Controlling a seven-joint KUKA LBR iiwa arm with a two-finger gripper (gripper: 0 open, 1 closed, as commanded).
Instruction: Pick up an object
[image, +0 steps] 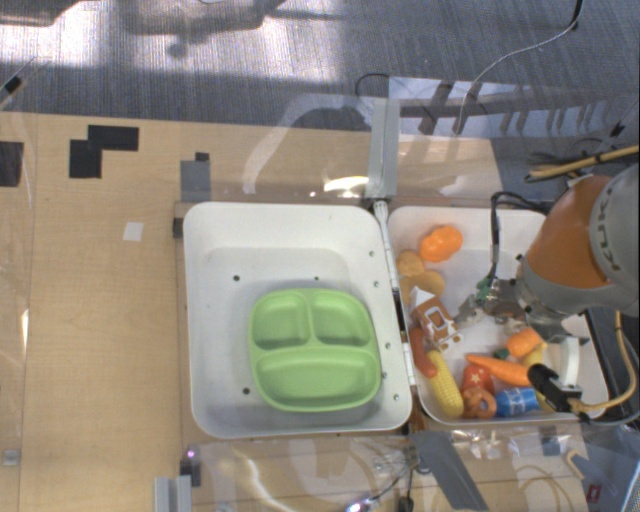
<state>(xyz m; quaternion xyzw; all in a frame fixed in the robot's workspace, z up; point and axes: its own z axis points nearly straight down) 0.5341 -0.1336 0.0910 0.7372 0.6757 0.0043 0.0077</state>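
end effector (462, 315) hangs low in the right bin (405, 245), centre-right of frame; whether its fingers are spread cannot be told. a small white-and-orange toy (434, 322) lies just left of it, long axis running upper-left to lower-right.

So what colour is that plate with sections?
Light green; the plate shows in the camera view, inside the left bin.

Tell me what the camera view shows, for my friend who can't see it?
A grey and orange robot arm reaches from the right into the right white bin, its pincer low over a heap of toy food: an orange fruit, a corn cob, a carrot. The left white bin holds a green divided plate.
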